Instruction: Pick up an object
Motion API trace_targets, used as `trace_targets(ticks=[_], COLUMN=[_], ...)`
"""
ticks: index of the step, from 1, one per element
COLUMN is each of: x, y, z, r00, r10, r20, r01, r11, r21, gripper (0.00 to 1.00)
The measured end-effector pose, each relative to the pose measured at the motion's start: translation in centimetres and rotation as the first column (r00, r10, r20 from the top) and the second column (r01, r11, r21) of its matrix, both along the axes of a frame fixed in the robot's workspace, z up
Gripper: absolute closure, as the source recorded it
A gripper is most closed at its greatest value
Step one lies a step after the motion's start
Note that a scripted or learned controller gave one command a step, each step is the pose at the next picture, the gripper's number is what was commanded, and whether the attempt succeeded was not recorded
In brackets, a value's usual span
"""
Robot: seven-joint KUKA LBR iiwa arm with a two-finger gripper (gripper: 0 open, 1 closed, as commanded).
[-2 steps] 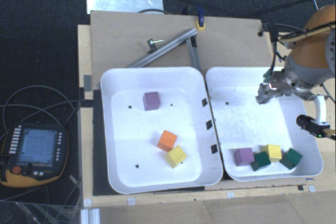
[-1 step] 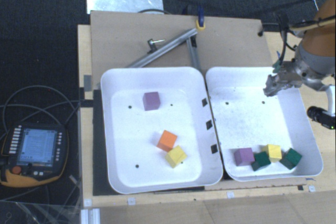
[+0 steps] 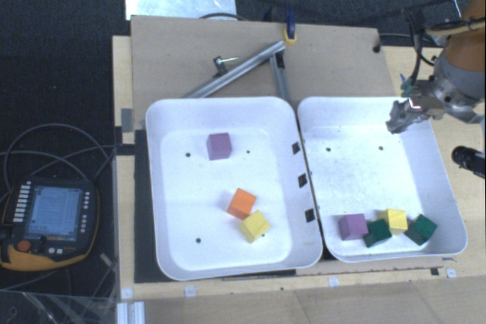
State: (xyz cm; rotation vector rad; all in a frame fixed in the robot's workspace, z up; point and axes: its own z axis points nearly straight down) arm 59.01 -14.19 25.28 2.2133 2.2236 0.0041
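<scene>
Left bin [image 3: 163, 163]: purple cube [image 3: 219, 146] near far edge; orange cube [image 3: 241, 202] mid-floor, touching yellow cube [image 3: 255, 226] toward near edge.

Right bin [image 3: 444, 186]: four blocks [image 3: 386, 226] crowded along near edge, purple, green, yellow, green, touching or nearly so.

Arm [image 3: 463, 64] seen over far right corner of right bin. Gripper [image 3: 400, 117] above far edge, nothing seen held; jaw spread cannot be told.

Judgement: lone purple cube best targeted, clear on all sides. If cluster chosen, end block preferred, neighbours easily nudged. Descent to be centred, jaws straddling flat faces.
</scene>
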Motion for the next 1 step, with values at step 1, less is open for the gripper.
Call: trace_targets(ticks=[1], x=[-0.10], y=[5.31], z=[0.54], r00=[1.000], r10=[0.006], r20=[-0.003], r01=[-0.006], r11=[1.000], r21=[0.003], gripper=[1.00])
